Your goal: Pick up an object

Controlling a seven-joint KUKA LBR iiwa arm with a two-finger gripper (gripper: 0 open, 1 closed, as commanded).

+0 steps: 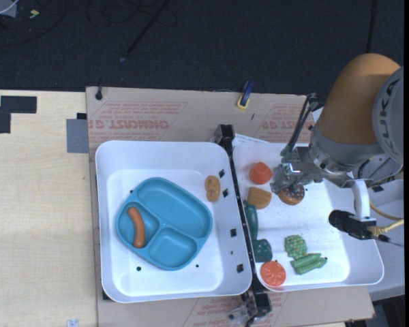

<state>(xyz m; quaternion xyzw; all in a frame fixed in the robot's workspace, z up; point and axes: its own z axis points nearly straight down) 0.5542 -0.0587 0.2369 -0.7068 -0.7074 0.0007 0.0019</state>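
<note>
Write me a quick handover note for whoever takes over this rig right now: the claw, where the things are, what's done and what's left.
Claw: low in the right bin, right over a brown round piece; grip not clear.
Right bin also holds a red tomato, an orange wedge, a tomato slice and green vegetables.
Left bin: blue tray with a sausage, plus an orange piece beside it.
Done: nothing lifted.
Left: grasp and lift one item.

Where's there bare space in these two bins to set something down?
Left bin: bare floor below the blue tray and along its top. Right bin: open floor right of the green vegetables. Crowded near the divider, by the gripper.
</note>
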